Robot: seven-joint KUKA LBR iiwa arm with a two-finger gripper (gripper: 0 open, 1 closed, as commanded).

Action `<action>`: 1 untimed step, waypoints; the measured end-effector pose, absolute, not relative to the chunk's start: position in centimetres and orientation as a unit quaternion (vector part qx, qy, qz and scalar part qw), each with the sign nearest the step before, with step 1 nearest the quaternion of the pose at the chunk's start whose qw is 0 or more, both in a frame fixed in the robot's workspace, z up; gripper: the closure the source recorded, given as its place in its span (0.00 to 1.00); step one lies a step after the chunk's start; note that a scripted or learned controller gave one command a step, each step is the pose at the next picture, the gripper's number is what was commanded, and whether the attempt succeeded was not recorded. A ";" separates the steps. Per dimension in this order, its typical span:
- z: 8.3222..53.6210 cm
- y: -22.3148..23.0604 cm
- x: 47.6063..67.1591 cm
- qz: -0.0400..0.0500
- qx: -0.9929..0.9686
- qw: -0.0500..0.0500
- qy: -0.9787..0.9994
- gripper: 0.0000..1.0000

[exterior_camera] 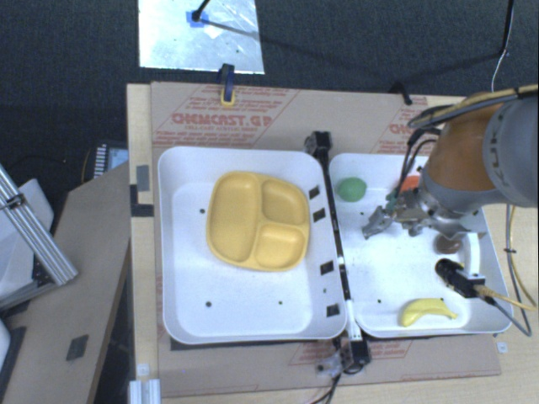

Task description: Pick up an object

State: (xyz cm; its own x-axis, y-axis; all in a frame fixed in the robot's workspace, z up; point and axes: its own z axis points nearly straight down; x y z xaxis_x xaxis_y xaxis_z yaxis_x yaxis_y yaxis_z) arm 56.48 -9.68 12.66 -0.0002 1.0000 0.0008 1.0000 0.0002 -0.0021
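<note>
Left bin (181,251): shallow white plastic tray with rounded corners and a few small dark dots on its floor. It holds a yellow divided plate (257,220), smooth plastic, rounded-square, three compartments (one large at left, two smaller at right), lying flat near the bin's middle and slightly rotated.

A black divider strip (330,234) with clips runs between the two bins.

Right bin (383,284): same white plastic. A green ball (351,188), small, round and matte, sits in the far-left corner, close to the divider. The gripper (376,223) hangs over the bin's middle-left, just below and to the right of the ball in the view; near it but apart, no contact visible. Gripper is grey metal, pointing left from the wrist. Whether its fingers are parted or closed cannot be told from this angle, and nothing is seen held between them.

A yellow banana (428,310), curved, smooth and toy-like, lies flat near the bin's front edge, well apart from the gripper, below and to the right of it. A small brown object (448,244) sits under the wrist at the bin's right side, partly hidden; its shape is unclear.

The arm (480,162) enters from the right: grey casing, glossy orange band, with loose cables around it.

Both bins rest on a brown cardboard sheet (253,112) with red printing, over dark carpet.
</note>
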 end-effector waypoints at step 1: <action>14.0 -9.8 56.6 -0.001 -0.707 -0.001 -0.707 1.00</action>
